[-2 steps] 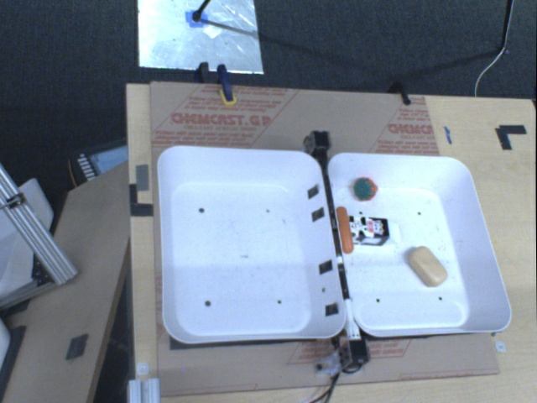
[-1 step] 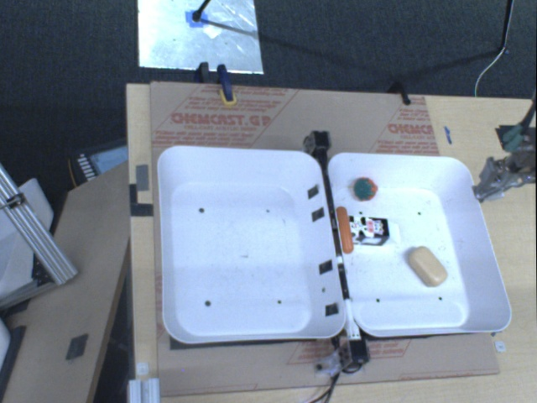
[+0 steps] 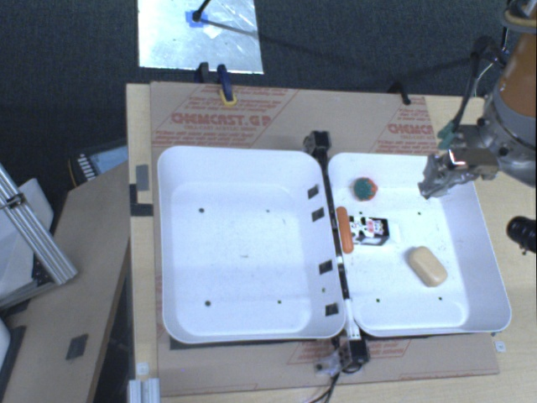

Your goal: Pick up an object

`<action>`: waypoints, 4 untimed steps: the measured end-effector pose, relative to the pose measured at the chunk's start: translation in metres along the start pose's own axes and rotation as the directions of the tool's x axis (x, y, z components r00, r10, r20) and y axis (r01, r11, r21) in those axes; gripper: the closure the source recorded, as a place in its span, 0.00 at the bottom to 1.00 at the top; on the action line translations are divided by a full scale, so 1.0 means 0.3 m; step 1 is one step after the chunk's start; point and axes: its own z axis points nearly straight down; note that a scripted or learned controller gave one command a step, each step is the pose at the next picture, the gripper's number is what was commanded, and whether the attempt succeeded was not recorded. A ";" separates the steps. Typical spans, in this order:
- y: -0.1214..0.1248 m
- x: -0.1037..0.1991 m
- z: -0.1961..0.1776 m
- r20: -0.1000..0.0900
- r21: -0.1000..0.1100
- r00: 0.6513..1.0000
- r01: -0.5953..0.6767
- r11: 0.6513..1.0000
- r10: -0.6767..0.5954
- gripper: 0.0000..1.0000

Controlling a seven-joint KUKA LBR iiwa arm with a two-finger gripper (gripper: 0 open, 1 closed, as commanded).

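The right bin (image 3: 478,225) holds several small objects: a green ball with a red top (image 3: 364,189) near its back left, an orange stick (image 3: 344,229) along its left wall, a small black and white item (image 3: 372,229) beside the stick, and a tan oval block (image 3: 428,266) toward the front right. My gripper (image 3: 436,179) hangs above the bin's back right part, to the right of the green ball and apart from it. Nothing shows between its fingers.
The left bin (image 3: 243,242) sits beside the right one, with black clips (image 3: 319,217) along the shared wall. Both bins rest on a cardboard sheet (image 3: 252,116). A shiny metal plate (image 3: 201,23) lies behind the bench. A metal frame (image 3: 29,233) stands at the far left.
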 end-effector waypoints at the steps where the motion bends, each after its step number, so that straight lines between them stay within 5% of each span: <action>1: -0.026 0.229 0.038 -0.001 0.000 1.000 -0.001 1.000 0.001 1.00; 2: 0.024 0.392 0.139 0.000 0.003 1.000 -0.004 1.000 0.004 1.00; 3: -0.028 0.083 0.096 0.004 -0.002 1.000 -0.020 1.000 0.020 1.00; 4: -0.015 0.322 0.003 -0.001 -0.003 1.000 -0.002 1.000 0.002 1.00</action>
